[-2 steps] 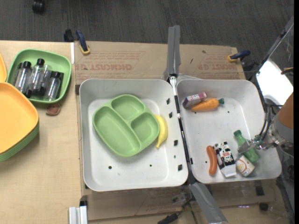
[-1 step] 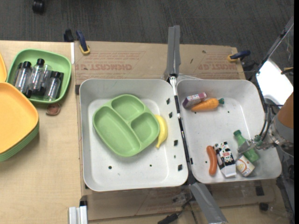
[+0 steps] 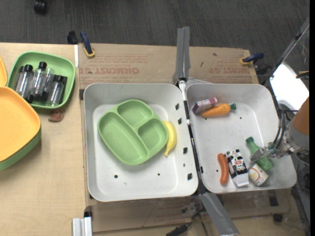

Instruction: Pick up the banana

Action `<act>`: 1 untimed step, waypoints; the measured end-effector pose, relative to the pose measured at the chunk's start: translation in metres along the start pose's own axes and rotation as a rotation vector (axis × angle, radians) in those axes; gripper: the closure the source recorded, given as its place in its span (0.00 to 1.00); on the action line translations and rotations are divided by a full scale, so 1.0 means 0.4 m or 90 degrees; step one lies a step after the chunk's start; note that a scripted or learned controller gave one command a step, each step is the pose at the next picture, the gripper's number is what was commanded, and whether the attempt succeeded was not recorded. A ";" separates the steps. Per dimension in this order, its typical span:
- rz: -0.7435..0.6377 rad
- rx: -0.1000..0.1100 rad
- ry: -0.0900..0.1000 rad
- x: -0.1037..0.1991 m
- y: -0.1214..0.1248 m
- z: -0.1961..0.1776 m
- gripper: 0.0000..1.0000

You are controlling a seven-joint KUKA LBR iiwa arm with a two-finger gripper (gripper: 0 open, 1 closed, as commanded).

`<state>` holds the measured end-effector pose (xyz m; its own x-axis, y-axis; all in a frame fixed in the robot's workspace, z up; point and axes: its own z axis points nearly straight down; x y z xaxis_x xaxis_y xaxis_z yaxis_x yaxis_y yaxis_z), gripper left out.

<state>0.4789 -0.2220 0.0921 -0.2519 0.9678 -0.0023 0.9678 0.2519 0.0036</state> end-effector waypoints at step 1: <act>-0.010 0.000 0.000 0.000 0.001 0.000 1.00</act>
<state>0.4793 -0.2218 0.0923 -0.2667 0.9638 -0.0029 0.9638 0.2667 0.0040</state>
